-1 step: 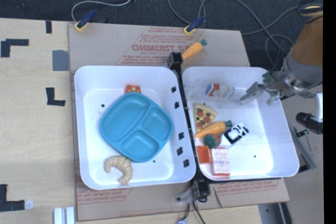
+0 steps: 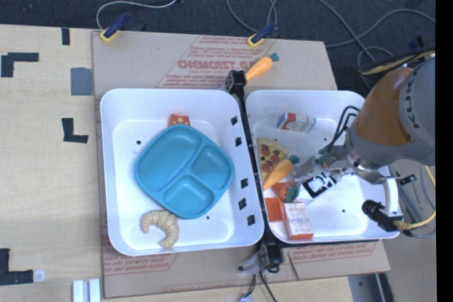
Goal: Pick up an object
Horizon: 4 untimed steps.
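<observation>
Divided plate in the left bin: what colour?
Light blue; the divided plate shows clearly in the camera view.

You can read red printing on the cardboard sheet (image 2: 212, 67) under the two bins: its largest line seems to say "CHEMCAST", though the letters are faint and partly cut off by the bin rims. The smaller red lines beneath it are too blurred to read. The small cartons in the right bin (image 2: 333, 99) carry printing, but you cannot make out any words.
</observation>
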Available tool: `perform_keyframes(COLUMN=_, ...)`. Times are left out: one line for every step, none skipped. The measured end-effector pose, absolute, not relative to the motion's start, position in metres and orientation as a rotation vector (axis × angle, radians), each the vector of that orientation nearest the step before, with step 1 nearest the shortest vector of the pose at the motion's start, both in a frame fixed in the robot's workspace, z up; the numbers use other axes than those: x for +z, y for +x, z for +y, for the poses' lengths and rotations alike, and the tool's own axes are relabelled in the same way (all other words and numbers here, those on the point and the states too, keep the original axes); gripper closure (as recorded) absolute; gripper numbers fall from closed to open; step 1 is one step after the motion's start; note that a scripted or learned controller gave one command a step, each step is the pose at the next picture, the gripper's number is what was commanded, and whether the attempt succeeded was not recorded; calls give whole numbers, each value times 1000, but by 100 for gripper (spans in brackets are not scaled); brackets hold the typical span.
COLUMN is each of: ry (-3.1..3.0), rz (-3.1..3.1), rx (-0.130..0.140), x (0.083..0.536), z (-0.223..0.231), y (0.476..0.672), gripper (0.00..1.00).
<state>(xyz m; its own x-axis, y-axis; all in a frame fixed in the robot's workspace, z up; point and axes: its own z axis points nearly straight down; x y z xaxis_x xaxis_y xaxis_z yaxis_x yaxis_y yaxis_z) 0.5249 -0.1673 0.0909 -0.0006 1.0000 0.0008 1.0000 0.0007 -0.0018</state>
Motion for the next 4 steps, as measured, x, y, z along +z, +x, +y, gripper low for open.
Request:
perform_keyframes(ry=-2221, rz=-2223, rx=0, x=101, z=-167, y=526, gripper=100)
perform_keyframes(ry=-2223, rz=-2222, rx=0, x=188, z=-168, y=502, gripper=100)
perform_keyframes(ry=-2221, rz=-2221, rx=1, x=187, z=-167, y=502, gripper=0)
perform_keyframes(ry=-2226, rz=-2225, rx=-3, x=95, z=-135, y=487, gripper=0)
